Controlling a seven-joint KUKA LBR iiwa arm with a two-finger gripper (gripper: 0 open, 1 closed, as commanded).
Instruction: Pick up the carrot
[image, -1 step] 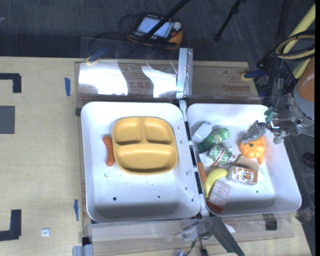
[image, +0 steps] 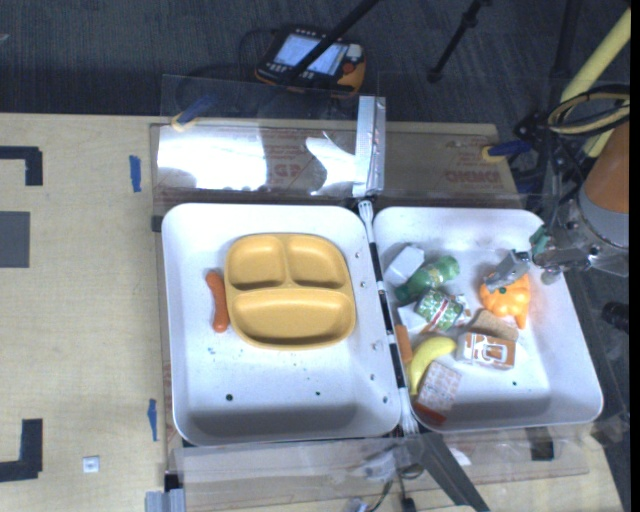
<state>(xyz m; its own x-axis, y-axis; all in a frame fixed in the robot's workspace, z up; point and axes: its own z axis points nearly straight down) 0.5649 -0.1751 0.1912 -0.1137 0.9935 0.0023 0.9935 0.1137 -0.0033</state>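
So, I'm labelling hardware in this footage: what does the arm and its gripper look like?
The arm is grey with an orange band above the wrist. Its gripper is small, of pale grey metal with a greenish part; finer detail is too blurred to tell.

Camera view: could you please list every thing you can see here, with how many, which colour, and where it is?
Bins: 2, white, side by side on the bench.
Divided plate: 1, yellow, in the left bin.
Carrot: 1, orange, left bin, beside the plate's left edge.
Orange toy: 1, orange, right bin, near the gripper.
Can: 1, green, right bin.
Banana: 1, yellow, right bin, front left.
Small box: 1, brown and white, right bin.
Handheld device: 1, black, behind the bins.
Gripper: 1, grey, over the right bin.
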